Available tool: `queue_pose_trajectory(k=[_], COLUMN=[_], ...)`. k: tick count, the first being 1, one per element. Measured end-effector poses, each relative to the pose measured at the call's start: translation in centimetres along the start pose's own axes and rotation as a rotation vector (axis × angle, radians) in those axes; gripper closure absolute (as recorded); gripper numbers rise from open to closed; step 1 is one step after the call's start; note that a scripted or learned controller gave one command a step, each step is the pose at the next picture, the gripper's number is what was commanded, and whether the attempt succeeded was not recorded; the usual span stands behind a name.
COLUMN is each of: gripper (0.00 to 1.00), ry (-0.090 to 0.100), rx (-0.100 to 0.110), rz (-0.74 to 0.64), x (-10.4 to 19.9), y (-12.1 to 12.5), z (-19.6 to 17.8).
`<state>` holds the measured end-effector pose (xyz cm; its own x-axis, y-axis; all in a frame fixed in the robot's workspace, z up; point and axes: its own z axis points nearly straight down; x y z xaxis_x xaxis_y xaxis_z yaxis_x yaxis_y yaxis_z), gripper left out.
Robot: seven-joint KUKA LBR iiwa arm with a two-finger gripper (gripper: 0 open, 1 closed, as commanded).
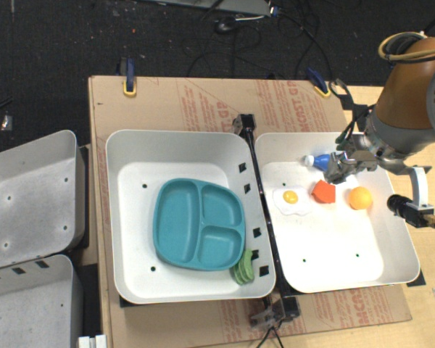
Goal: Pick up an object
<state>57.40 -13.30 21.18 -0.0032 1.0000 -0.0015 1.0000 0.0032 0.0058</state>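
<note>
In the right bin (348, 263) lie a fried egg toy (290, 199), a red block (322, 192), an orange ball (359, 198) and a blue and white object (317, 161) near the back wall. My gripper (338, 167) hangs over the back of this bin, just above the red block and right beside the blue object. Nothing shows between its fingers. The left bin (130, 194) holds a teal divided plate (199, 225) and a green object (243, 268) at its front right corner.
Both bins rest on a cardboard sheet (181, 100) held by blue clamps (130, 76). Spare white bin lids (29, 194) lie to the left. A black divider (259, 209) runs between the bins. Cables lie on the dark floor behind.
</note>
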Motion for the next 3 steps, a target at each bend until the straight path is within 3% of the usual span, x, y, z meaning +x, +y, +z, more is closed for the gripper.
queue_pose_trajectory(k=[1,3], gripper=[1.0,1.0], ry=[0.0,0.002], rx=[0.002,0.004], rz=[0.0,-0.004], x=[0.0,10.5], y=[0.1,3.2], z=[-2.1,-0.7])
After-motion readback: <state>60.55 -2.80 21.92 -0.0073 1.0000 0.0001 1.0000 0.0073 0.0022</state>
